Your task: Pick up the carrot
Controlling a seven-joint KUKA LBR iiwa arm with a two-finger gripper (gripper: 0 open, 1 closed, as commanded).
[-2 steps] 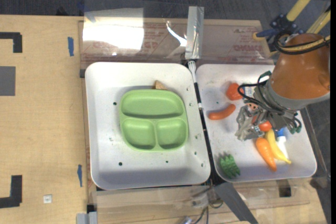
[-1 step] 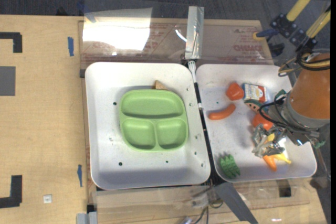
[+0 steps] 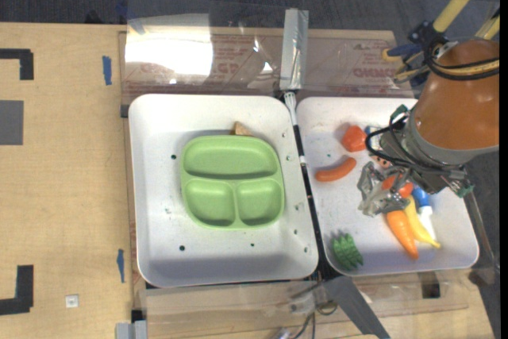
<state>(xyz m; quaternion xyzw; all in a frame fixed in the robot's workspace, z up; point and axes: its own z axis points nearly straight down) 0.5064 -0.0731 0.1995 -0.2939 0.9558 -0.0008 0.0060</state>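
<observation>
The orange carrot point(image 3: 402, 231) lies in the right bin point(image 3: 452, 262) near its front right, slanting down to the right beside a yellow item point(image 3: 425, 228). My gripper point(image 3: 381, 198) hangs just above and left of the carrot's upper end, its metal fingers point(image 3: 369, 190) pointing down into a cluster of small toys. The orange-banded wrist hides what lies behind it. Nothing is visibly held between the fingers.
In the right bin lie a red-orange sausage shape point(image 3: 336, 169), an orange-red piece point(image 3: 354, 138), a green spiky item point(image 3: 346, 250) and a blue-white item point(image 3: 421, 198). The left bin point(image 3: 151, 171) holds a green divided plate point(image 3: 232, 179), with a small brown piece point(image 3: 240, 129) behind it.
</observation>
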